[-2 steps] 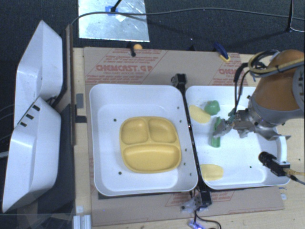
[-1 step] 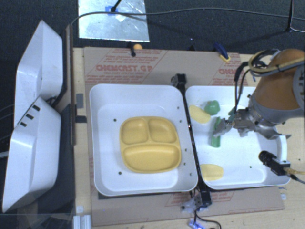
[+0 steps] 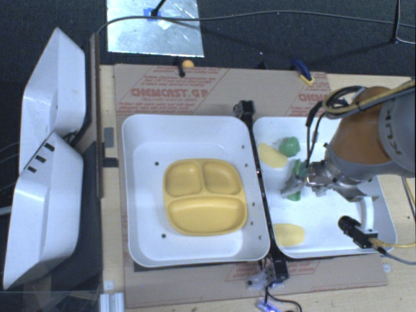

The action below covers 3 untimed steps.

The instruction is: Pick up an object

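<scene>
While reaching in from the right edge of the bench, hangs low over the right shallow white bin: grey arm with an orange band above the wrist, ending in a two-finger gripper near that bin's left wall. Pointed leftward and downward, toward the divider between the two bins. Cannot tell how wide the fingers stand, nor whether anything is caught between them; too blurred and crowded there.

Just beside the gripper tip, partly hidden under it: small green object, touching or nearly touching the metal, contact not clear. Toward the far left corner of the same bin: rounded green block, and touching its left side a pale yellow rounded object close to the left wall. Near the front edge of that bin, well apart from the others: a second pale yellow oval object, lying flat.

Centred in the left shallow white bin: yellow plastic divided plate with two small compartments toward the far side and one long compartment toward the front, lying flat.

Off the bench's left edge: white moulded plastic shapes. Beyond the far edge: square shiny metal sheet.
</scene>
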{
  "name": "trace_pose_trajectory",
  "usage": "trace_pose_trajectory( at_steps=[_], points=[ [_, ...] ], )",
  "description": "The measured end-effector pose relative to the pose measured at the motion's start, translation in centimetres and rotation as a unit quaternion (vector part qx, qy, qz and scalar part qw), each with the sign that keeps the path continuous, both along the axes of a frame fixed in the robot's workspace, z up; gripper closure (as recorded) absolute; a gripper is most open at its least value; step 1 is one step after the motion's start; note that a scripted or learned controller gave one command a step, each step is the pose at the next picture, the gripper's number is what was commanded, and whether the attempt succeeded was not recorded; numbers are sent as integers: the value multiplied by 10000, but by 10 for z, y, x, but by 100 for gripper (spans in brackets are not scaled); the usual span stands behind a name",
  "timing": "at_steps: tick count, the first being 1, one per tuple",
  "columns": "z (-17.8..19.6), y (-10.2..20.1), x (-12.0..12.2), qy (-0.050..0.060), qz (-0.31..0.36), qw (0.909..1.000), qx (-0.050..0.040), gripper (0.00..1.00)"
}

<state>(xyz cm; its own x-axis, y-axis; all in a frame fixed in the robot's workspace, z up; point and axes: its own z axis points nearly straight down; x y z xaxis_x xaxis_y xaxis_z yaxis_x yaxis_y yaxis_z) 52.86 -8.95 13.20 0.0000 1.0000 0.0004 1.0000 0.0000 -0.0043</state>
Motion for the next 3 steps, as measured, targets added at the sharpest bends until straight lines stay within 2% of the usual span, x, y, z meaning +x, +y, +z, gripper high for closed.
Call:
trace_pose_trajectory(
  at_steps=[1,2,3],
  points=[
    [-49,0,0,-14,1,10000,-1,0],
    [-37,0,1,-32,-1,10000,-4,100],
    [25,4,3,-50,5,10000,-4,100]
  ],
)
